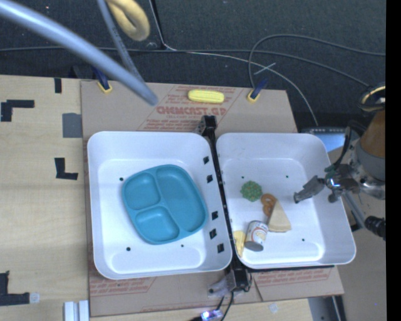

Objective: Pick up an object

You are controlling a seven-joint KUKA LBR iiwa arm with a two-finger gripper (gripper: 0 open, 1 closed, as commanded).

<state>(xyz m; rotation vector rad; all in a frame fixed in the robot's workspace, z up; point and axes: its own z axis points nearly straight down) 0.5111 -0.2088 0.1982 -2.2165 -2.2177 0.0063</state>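
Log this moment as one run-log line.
gripper: over right bin, right side, nothing held | can, green toy, wedge: lying in right bin | blue tray: left bin

Arm (pixel 371 150) cut off by right edge, mostly out of frame. Gripper (pixel 311 188) small and dark over right bin (pixel 326 251); finger state unreadable. Small can (pixel 255 235) near bin's near-left corner: label too small to read, and it hides part of a yellow piece (pixel 239 240) at its left. Orange ring-like item (pixel 269 202) partly behind pale wedge (pixel 279 220). Blurred grey bar (pixel 69 39) and yellowish blob (pixel 130 17) cut off at far edge, unidentifiable.
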